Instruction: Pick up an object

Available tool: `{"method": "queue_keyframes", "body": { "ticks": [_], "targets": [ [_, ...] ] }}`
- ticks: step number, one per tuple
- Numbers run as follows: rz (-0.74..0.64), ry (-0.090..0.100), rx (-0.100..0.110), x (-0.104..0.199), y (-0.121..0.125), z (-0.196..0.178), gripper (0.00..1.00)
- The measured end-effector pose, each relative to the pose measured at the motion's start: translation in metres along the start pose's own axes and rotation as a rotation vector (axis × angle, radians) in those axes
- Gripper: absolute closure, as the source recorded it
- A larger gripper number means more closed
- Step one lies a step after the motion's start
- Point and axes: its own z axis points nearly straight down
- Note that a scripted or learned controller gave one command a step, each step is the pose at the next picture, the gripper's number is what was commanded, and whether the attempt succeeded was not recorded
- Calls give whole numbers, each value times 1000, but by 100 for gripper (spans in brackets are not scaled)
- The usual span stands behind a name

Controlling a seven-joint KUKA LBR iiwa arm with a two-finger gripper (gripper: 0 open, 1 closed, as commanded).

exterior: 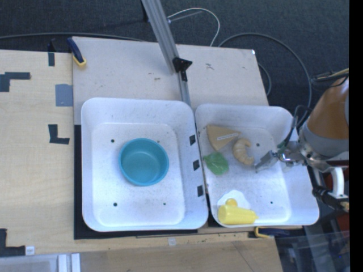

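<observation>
The right bin (283, 205) holds a tan wedge (220, 135), a tan croissant-shaped piece (243, 151), a green lump (216, 162) and a yellow object (235, 213) lying on a white disc near the front. My gripper (264, 161) reaches in from the right, low over the bin, just right of the croissant piece. Nothing shows between its fingers. A blue bowl (144, 161) sits in the left bin (102, 208).
A grey metal pole (164, 30) slants across the back of the bench, ending between the two bins. Cables loop behind the right bin. A yellow and blue clamp (76, 52) lies at the board's back left corner.
</observation>
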Motion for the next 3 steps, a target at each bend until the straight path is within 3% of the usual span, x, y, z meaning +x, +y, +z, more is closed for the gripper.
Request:
{"method": "queue_keyframes", "body": {
  "ticks": [1,3],
  "targets": [
    [-1,-1,-3,0,1,-13,100],
    [-2,-3,-12,8,11,-110,100]
  ]
}}
